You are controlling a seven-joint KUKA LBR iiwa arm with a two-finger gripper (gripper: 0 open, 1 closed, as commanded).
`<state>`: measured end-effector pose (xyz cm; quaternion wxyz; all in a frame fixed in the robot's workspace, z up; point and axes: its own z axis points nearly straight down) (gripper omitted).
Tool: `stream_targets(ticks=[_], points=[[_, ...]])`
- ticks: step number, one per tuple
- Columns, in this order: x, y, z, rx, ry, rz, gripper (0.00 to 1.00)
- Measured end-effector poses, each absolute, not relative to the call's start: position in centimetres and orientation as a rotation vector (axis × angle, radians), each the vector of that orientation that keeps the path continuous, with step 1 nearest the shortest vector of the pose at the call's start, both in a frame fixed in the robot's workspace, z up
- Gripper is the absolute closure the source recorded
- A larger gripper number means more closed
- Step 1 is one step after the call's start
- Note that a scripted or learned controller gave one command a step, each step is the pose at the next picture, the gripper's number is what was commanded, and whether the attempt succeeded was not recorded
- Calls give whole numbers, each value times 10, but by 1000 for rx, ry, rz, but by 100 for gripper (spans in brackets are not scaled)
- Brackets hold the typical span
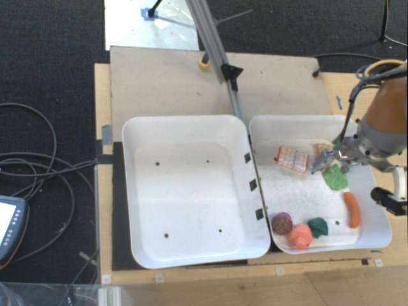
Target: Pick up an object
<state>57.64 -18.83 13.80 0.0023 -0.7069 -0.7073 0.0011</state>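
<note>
The right bin (271,139) holds several small items. A pink and white striped packet (292,159) lies near its middle, and a small tan piece (323,148) sits by the far wall. A light green lump (335,179) lies right under my gripper (329,164), which hangs low over the bin's right half, beside the packet. An orange sausage-shaped piece (352,210) lies toward the right wall. Along the near wall sit a purple ball (282,222), a pink-orange lump (301,236) and a dark green lump (317,226). I see nothing lifted off the bin floor.
The left bin (137,139) stands beside the right one, sharing a dividing rim with black clips (253,184). A grey pole (210,34) slants across the back of the bench. Cables and a pendant (9,225) lie on the floor at left.
</note>
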Motion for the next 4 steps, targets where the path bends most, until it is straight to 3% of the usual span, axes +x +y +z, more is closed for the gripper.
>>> stream_targets(ticks=[1,2,4], points=[[577,-188,90,-2221,-2223,0,0],[579,-189,103,-2225,-2227,-5,100],[585,-196,192,-2222,-2230,-5,100]])
